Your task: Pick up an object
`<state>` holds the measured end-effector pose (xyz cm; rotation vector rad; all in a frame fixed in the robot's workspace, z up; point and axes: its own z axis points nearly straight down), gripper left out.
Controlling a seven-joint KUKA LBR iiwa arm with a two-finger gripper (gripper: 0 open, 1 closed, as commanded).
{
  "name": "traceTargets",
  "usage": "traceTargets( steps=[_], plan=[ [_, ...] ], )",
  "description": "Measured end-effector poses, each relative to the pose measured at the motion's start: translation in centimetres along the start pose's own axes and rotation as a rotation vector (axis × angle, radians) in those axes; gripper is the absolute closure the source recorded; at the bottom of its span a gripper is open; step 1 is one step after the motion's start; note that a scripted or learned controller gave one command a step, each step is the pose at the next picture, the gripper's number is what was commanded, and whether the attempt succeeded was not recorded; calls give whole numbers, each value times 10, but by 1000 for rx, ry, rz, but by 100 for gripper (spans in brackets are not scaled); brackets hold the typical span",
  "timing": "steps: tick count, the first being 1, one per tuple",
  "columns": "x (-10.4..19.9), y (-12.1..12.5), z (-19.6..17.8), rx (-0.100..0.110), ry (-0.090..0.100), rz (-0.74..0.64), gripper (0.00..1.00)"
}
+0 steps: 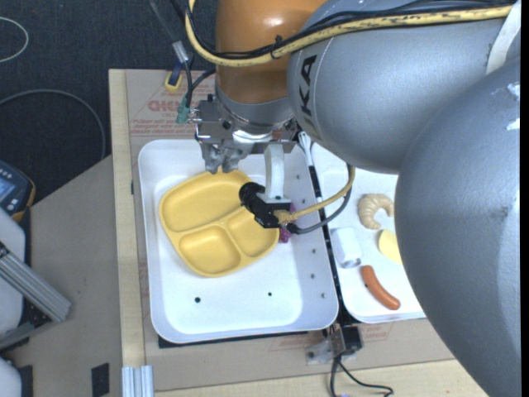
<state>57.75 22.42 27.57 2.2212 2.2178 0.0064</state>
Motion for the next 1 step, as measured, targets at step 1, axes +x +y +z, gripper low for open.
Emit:
traceTargets(
  steps=[1],
  plan=[
    [1, -64, -18, 9, 0, -5, 100]
  ],
)
